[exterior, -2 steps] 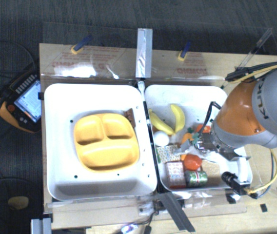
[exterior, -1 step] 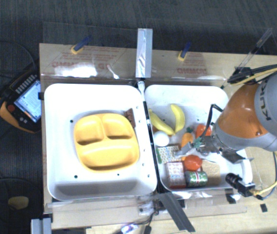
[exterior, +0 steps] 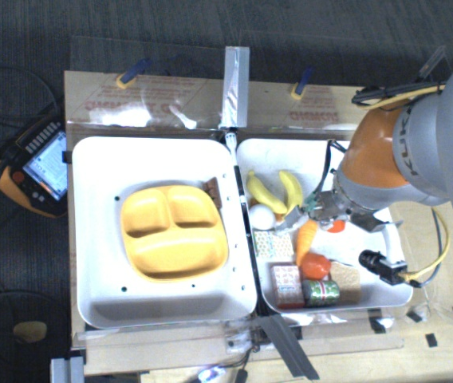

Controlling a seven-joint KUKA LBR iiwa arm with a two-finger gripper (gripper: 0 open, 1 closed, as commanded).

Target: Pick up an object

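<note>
Yellow tray (exterior: pixel 175 231) in left bin (exterior: pixel 99 294); bananas (exterior: pixel 276 190), carrot (exterior: pixel 306 242) in right bin (exterior: pixel 394 294).

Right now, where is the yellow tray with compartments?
In the camera view, the yellow tray lies flat in the left bin, near its middle, with a small brown item touching its upper right corner.

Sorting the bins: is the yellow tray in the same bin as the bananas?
No. The yellow tray lies in the left bin; the bananas lie in the right bin.
</note>
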